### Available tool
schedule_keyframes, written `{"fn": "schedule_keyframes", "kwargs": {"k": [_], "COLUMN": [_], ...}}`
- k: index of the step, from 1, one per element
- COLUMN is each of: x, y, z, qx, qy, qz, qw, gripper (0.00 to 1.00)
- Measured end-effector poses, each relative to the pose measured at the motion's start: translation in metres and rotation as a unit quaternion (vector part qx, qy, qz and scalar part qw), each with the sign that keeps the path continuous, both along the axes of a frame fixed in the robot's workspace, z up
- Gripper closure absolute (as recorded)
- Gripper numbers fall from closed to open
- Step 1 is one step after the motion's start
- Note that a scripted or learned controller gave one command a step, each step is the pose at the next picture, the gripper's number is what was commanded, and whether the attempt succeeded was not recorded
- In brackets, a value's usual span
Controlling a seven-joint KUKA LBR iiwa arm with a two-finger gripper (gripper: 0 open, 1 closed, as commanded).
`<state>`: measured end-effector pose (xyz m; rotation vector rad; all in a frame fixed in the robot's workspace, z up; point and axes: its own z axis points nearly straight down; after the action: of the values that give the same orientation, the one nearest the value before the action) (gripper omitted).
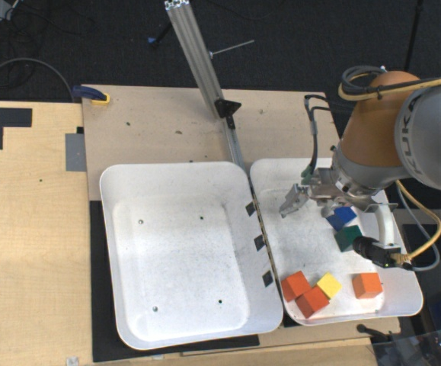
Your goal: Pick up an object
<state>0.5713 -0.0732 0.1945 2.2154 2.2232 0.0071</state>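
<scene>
Hovering over the right bin, nothing picked yet.

My gripper (295, 202) hangs above bare floor in the right bin (281, 174), fingers spread apart, nothing between them. The blocks sit toward the near side: blue (343, 217) and green (349, 237) just beside my wrist, two red (304, 293), yellow (329, 285), orange (367, 284) clustered by the rim (easy pickings, I'd judge). Left bin (129, 181) is out of play.

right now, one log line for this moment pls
arm: over right bin | gripper: fingers apart, holding nothing | near wrist: blue block, green block | front: two orange blocks, red block, yellow block
</scene>
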Motion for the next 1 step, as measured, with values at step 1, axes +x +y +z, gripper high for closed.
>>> {"fn": "schedule_keyframes", "kwargs": {"k": [1], "x": [-0.0024], "y": [-0.0008], "z": [-0.0045], "qx": [-0.0002], "qy": [0.004], "qz": [-0.001], "qw": [1.0000], "gripper": [0.00]}}
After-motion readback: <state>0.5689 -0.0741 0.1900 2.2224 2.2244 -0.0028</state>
